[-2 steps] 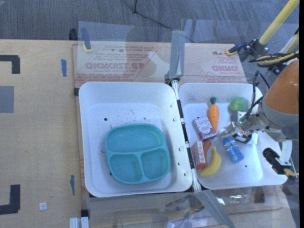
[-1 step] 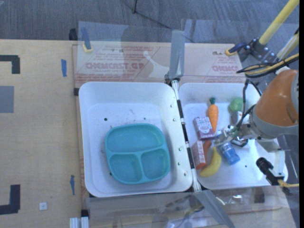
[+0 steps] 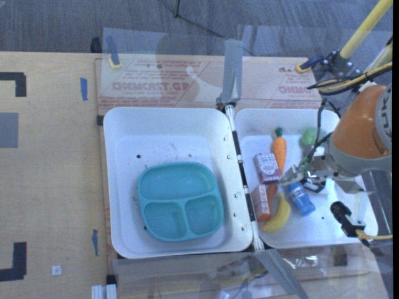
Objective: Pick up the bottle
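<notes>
The bottle lies in the right bin, lower right of the frame, beside the banana. The gripper is poised just above it; jaw state cannot be told. A short descent and closure are judged next.

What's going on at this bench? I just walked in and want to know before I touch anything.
A robot arm reaches from the right into the right bin, its gripper low over a pile of toy groceries. Just under it lies a small blue bottle, next to a banana, a carrot and two small cartons. Nothing shows as lifted yet. The left bin holds a teal divided plate.
</notes>
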`<action>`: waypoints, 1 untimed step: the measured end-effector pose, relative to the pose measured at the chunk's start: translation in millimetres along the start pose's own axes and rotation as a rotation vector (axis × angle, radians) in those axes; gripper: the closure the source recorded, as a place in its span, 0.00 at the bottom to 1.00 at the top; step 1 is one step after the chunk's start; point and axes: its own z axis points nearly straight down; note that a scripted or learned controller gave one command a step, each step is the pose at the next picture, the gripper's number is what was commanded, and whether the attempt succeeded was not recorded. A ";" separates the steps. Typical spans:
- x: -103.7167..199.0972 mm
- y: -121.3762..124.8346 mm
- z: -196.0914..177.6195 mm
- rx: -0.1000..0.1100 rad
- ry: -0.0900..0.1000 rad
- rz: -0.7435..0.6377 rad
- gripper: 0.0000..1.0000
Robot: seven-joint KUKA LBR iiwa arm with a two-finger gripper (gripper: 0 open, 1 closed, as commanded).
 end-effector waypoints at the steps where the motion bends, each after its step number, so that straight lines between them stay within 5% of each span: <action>1: -1.5 3.3 -12.3 -0.009 -0.002 0.000 1.00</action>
